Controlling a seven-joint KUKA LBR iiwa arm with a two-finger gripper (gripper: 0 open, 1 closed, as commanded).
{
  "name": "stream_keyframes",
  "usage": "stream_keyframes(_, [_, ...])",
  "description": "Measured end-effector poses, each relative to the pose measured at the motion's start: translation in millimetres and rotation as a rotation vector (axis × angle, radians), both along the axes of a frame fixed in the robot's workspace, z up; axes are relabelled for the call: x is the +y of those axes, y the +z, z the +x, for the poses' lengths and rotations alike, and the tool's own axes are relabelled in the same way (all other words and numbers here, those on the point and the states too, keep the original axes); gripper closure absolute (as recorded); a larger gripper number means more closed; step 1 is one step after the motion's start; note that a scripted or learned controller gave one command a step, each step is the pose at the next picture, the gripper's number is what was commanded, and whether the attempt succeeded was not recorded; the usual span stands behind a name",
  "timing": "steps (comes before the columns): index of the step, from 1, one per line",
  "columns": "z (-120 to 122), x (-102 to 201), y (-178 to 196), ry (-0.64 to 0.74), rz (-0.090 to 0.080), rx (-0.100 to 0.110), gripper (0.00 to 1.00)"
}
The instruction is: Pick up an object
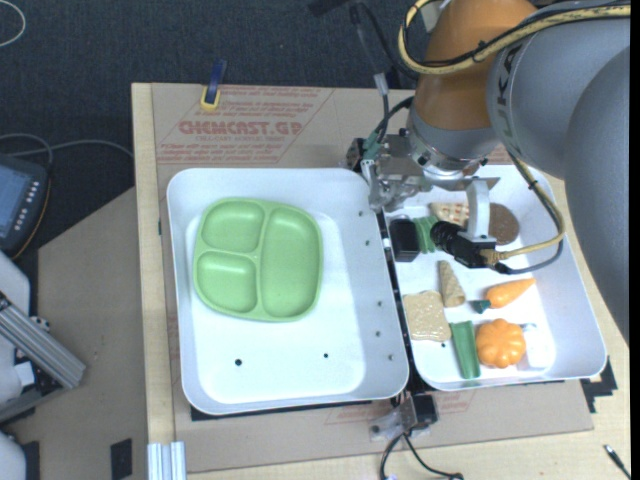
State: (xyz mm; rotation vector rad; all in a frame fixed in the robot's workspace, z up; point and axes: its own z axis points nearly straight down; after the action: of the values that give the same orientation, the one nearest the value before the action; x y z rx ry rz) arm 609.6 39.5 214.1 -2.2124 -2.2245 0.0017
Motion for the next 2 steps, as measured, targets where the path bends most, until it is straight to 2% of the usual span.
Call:
stream_keyframes(1, [4.7,22.3,0.9,-0.002,-0.001,-0.006,1.0])
stream_keyframes(2, [7.1,13.5,15.6,-0.006,-0.002,-0.007,1.0])
